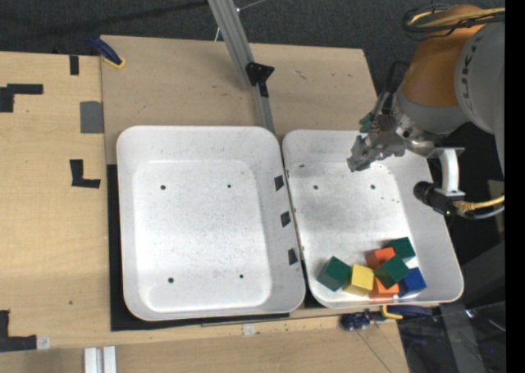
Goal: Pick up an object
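Observation:
Several small coloured blocks lie bunched in the near right corner of the right bin [328, 199]: a dark green block [334, 273], a yellow block [360, 279], an orange block [381, 258], a second green block [401, 250] and a blue block [413, 280]. My gripper [364, 156] hangs over the far part of the right bin, well away from the blocks. Nothing shows between its fingers.
The left bin [201, 216] lies beside the right one. A slanted metal pole [234, 23] with a black clamp rises behind the bins. A blue and yellow tool [107, 52] lies at the bench's far left. A cable and fitting [443, 195] hang at the right bin's edge.

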`<state>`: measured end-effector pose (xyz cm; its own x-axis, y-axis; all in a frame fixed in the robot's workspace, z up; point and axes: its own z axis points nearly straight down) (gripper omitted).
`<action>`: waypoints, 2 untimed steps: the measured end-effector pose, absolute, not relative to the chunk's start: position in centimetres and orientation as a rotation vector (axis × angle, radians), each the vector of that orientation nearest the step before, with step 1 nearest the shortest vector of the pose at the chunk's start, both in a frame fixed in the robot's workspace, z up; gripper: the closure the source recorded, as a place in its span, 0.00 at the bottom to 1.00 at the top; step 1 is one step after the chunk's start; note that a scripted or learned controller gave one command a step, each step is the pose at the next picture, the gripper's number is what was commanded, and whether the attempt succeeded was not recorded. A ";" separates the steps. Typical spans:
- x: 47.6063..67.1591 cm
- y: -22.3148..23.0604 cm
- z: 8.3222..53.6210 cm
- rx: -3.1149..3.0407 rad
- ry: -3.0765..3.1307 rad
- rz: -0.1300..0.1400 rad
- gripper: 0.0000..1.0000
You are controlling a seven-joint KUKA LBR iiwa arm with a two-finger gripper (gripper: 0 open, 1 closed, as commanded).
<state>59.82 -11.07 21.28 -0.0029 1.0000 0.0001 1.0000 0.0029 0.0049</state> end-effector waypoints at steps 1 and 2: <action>59.8 -11.0 21.5 2.220 2.223 0.000 1.00; 59.5 -6.4 21.1 2.217 2.228 -0.002 1.00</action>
<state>59.48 -6.42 21.12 -0.0047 1.0000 0.0003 1.0000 0.0047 -0.0022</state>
